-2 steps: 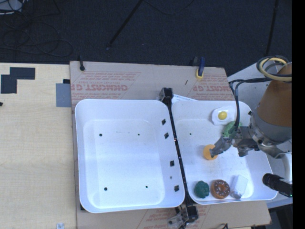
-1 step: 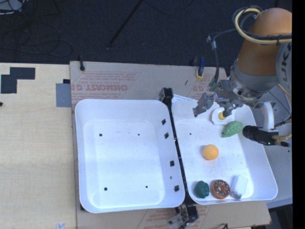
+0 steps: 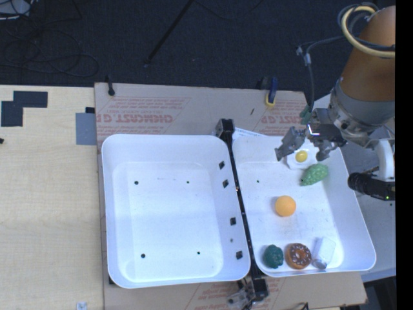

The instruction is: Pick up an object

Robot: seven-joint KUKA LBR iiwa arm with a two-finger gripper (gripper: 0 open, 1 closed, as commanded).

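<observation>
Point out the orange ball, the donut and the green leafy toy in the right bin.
orange ball point(image 3: 285, 206), camera view, centre of the ball.
donut point(image 3: 298, 256), camera view, on its frosted ring.
green leafy toy point(image 3: 314, 174), camera view, middle of its bumpy body.

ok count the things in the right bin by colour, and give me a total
Green: 2, a light green lumpy piece and a dark green one
Orange: 1, a ball
Brown: 1, a donut
White: 1, a small block
White and yellow: 1, a fried egg
Total: 6
</observation>
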